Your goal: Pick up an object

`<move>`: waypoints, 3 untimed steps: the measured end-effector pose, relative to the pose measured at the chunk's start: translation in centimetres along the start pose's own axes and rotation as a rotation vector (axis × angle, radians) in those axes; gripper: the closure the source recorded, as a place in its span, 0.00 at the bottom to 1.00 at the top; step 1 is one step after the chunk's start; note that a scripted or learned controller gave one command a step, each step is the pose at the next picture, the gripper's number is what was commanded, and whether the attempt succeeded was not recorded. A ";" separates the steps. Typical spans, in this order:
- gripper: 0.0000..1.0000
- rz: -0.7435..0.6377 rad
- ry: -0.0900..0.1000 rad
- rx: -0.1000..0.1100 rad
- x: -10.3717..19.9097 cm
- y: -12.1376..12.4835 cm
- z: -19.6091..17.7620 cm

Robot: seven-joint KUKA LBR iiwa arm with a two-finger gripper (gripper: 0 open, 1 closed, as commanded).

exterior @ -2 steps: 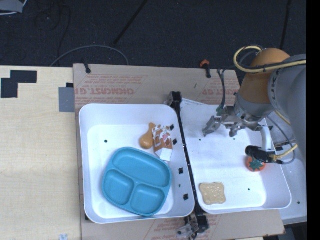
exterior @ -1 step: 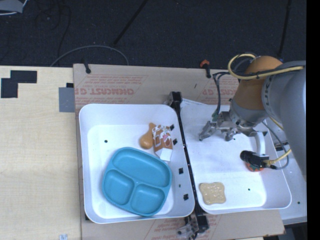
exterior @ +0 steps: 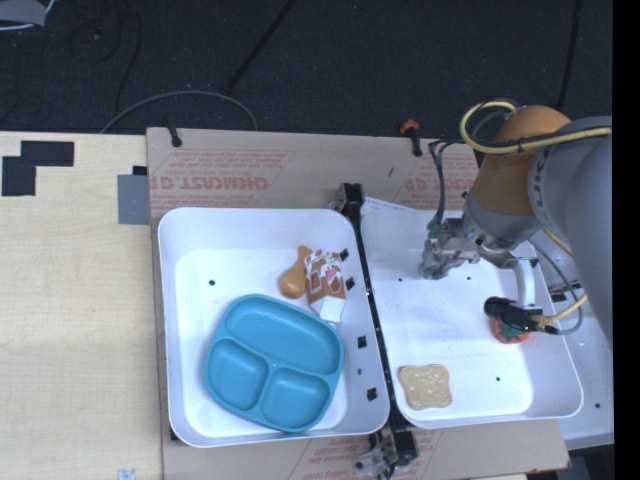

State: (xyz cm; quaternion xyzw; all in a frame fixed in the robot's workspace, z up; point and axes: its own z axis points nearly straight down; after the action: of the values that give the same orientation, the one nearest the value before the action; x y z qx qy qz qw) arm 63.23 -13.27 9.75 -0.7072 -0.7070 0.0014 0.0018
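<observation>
Under gripper [exterior: 437, 263]: right bin [exterior: 470, 323] floor. Far left of gripper, in left bin [exterior: 200, 278]: blue divided plate [exterior: 272, 363], brown cookie fig [exterior: 318, 276] closer. Nearer cam than gripper, well apart: tan toast slice [exterior: 425, 386], likeliest target. Gripper open/shut: can't tell; nothing seen held. Est. no pick yet; approach, grasp, lift all left.

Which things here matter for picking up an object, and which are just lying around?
For the job: gripper, over the right bin; tan toast-shaped piece; blue divided plate and brown-and-white toy in the left bin.
Lying about: cardboard sheet under the bins; cables on the dark floor.
</observation>
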 end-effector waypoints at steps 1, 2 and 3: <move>1.00 -0.002 -0.001 -0.008 0.4 0.1 -6.3; 1.00 0.001 -0.001 -0.007 -0.2 -0.5 -11.1; 1.00 -0.001 -0.001 -0.006 -0.4 -0.5 -14.4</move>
State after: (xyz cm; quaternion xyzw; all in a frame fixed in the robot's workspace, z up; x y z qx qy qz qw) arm 62.77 -13.63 24.17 -0.7069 -0.7074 -0.0004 -0.0005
